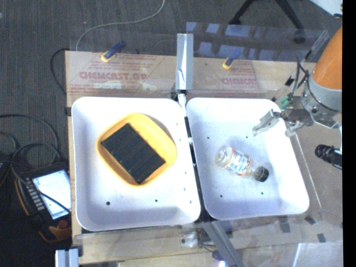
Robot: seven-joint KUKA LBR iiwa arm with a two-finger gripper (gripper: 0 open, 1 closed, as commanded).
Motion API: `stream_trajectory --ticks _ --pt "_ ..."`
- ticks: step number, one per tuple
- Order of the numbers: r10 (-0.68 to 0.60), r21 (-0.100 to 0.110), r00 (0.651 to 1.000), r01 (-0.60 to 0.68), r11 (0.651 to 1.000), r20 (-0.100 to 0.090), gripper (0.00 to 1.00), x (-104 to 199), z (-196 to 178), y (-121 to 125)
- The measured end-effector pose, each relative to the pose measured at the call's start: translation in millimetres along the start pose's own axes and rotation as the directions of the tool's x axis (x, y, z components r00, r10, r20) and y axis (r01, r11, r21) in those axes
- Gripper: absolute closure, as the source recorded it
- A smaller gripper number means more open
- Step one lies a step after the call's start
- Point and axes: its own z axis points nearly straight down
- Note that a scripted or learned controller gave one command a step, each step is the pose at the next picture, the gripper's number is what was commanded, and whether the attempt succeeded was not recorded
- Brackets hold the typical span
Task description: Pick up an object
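Note:
A small clear plastic bottle [238, 162] with a dark cap lies on its side in the right bin [289, 193], cap pointing to the lower right. In the left bin [89, 204] a yellow dish [161, 132] holds a flat black ribbed pad [133, 152]. My gripper [277, 124] hangs over the right bin's upper right part, up and to the right of the bottle and apart from it. Its two fingers are spread open with nothing between them.
A metal divider post [184, 60] stands at the back between the two bins. Brown board [122, 77] with two clamps lies behind them. The arm's orange band [331, 65] is at the right edge. A tablet [47, 191] and cables lie on the floor at left.

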Motion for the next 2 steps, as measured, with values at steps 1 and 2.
stream_trajectory --ticks 1,2 --pt "0.019 0.001 1.000 -0.019 1.000 -0.001 0.00 17 164 36" --pt "-0.068 -0.018 0.998 0.068 0.998 0.007 0.00 61 177 6"
